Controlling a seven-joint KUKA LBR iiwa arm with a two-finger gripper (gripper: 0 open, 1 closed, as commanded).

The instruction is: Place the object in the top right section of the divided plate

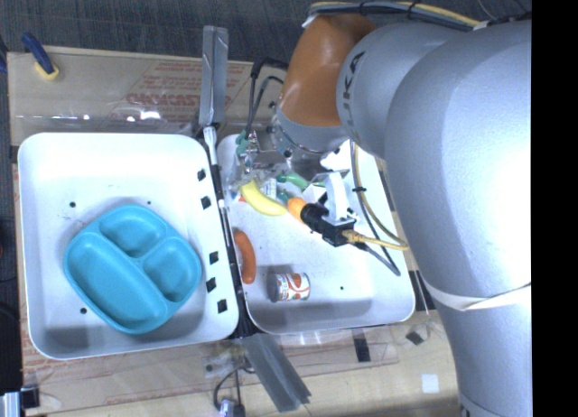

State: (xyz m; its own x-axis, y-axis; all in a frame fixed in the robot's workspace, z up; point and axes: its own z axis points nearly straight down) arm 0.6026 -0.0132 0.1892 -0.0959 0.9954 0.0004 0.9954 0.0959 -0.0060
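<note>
As you look down at a slant from the fixed camera, you see two shallow white bins side by side on the bench: the left bin [36, 226] and the right bin [379, 302], meeting at a central seam. Lying in the left bin is the blue divided plate [131, 266], turned at an angle, with one long section and two smaller ones, none of them holding anything. Reaching in from your right, the grey arm [452, 180] with its orange band [316, 72] descends over the upper part of the right bin, and its wrist covers much of that bin's far end. Note that the gripper [262, 167] sits low among the objects there; how far its claw is open, and whether it has hold of anything, you cannot tell, since the wrist hides it. Just below the wrist lies a yellow banana [262, 200], with a small orange piece [296, 208] beside it and a green item [291, 180] partly hidden above. Nearer the seam lies an orange-red sausage-shaped object [245, 256], and just to its right a small can [289, 286] rests on its side.
</note>
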